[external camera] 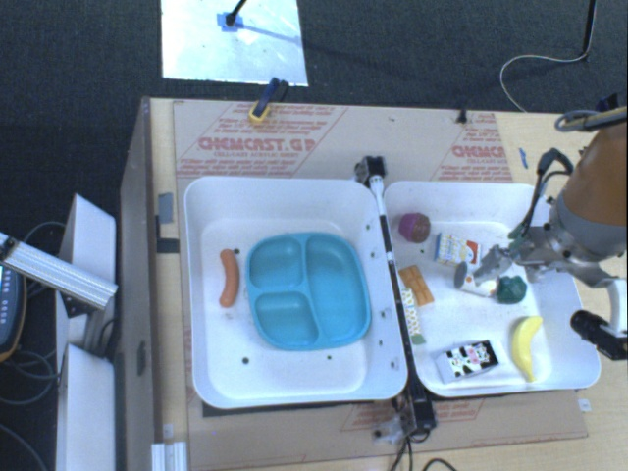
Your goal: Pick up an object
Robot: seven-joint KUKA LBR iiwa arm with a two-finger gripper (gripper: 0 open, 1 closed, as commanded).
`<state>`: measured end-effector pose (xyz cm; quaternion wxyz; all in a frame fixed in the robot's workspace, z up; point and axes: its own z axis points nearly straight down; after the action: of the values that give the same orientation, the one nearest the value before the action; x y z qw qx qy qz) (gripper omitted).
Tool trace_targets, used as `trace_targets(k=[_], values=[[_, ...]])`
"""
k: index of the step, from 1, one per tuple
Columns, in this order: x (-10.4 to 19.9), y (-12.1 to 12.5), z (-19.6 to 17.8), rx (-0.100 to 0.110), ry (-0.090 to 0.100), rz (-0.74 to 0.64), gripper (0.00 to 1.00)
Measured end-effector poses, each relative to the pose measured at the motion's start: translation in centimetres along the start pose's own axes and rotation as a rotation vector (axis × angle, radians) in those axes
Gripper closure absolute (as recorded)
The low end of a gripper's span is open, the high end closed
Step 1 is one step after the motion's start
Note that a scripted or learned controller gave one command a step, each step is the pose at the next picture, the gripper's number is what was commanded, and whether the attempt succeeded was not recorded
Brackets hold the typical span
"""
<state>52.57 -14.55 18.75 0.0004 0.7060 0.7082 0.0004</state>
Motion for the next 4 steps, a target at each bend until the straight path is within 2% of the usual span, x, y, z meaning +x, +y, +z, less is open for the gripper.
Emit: trace_targets(k=[1,2,3,4], values=[[3.3,4.4,9.4,0.001,0.000,0.000,0.00],[-3.0,3.8,6.3,-0.002,-0.002,0.003,0.00],[1.8,2.0,10.1,0.001,0.001,0.000,0.00],[1.8,2.1,9.0,-0.002,0.000,-0.001,1.00]])
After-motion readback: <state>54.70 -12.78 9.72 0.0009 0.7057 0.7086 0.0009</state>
